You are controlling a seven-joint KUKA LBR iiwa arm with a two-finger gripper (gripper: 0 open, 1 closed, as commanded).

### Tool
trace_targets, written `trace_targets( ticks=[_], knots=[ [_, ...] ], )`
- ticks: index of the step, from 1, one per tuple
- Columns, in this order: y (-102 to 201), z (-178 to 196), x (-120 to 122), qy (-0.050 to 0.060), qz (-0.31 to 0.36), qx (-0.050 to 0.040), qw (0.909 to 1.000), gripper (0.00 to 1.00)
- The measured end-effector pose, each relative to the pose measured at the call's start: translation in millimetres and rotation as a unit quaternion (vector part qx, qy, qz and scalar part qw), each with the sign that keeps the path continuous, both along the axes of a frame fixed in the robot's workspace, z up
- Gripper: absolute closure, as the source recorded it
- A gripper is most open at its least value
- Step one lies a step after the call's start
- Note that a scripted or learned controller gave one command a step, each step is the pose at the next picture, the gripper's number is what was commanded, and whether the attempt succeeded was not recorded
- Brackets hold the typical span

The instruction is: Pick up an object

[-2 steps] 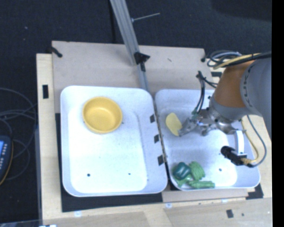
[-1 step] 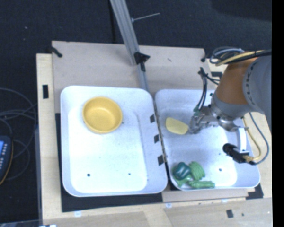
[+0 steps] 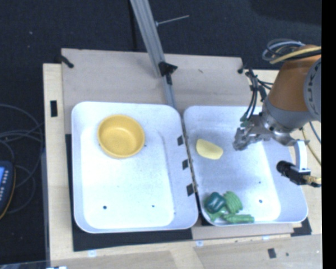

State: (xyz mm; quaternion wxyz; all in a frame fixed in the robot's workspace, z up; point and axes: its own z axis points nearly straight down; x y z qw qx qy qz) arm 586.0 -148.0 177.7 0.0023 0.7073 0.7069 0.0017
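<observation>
The gripper hangs near the yellow lump, apparently approaching. Whether it is released or clenched, I cannot tell. Next it must centre over the lump and descend.

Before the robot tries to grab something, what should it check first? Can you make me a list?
1. Something to grab nearby: ok. A yellow lump lies in the right bin, just left of the gripper.
2. Nothing touching the lump: ok, bare floor all around it.
3. Gripper already holding anything: cannot tell, too blurry.
4. Gripper right over the lump: not ok, it sits off to the side.
5. Other choices: ok. Green toys lie at the bin's near edge, and a yellow bowl sits in the left bin.
</observation>
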Motion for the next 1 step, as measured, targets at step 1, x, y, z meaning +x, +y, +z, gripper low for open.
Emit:
trace_targets(
  ticks=[1],
  knots=[
    [-7.8,60.1,-1.7,0.0,0.0,-0.0002,1.0,1.0]
  ],
)
